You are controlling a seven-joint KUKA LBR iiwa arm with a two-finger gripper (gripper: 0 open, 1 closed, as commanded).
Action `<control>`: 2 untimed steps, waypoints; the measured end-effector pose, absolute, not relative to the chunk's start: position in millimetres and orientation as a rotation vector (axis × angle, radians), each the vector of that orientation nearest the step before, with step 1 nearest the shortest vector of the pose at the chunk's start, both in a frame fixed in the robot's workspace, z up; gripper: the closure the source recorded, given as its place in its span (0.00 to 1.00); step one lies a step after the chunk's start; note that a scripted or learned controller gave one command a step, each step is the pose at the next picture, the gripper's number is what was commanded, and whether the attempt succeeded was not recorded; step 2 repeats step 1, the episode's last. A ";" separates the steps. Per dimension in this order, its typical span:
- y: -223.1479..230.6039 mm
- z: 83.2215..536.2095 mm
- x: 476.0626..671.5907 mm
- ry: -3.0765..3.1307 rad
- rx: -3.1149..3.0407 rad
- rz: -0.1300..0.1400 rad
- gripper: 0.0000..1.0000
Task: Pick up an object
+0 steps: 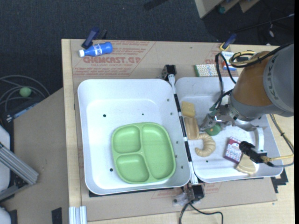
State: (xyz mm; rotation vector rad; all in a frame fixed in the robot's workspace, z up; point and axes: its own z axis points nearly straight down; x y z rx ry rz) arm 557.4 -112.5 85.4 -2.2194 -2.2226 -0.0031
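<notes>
So we're down in the right bin (205, 90) with the arm (254, 90) reaching in from the right, and the gripper (211, 122) is sitting low over a small green round thing (213, 129). Honestly we can't tell whether the fingers are apart or together; the wrist hides too much from up here. Looks to us like the reach-and-descend step, with the grab itself not confirmed.

The likely target is that green piece, near the middle of the right bin, just right of the tan block (191, 122) lying along the left wall. Next move probably needs a clean close on it and a straight lift.

Clutter is the worry. A croissant-shaped pastry (206, 146) lies just nearer than the green piece, a dark red packet (232, 149) sits to the right, and a pale lump (247, 166) is at the near right corner. The left bin (93, 125) holds a green divided plate (141, 151), well apart from all this.
</notes>
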 end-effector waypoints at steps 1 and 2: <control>-45.3 185.5 553.0 -2.225 -2.220 -0.004 1.00; -45.3 185.5 553.0 -2.225 -2.220 -0.004 1.00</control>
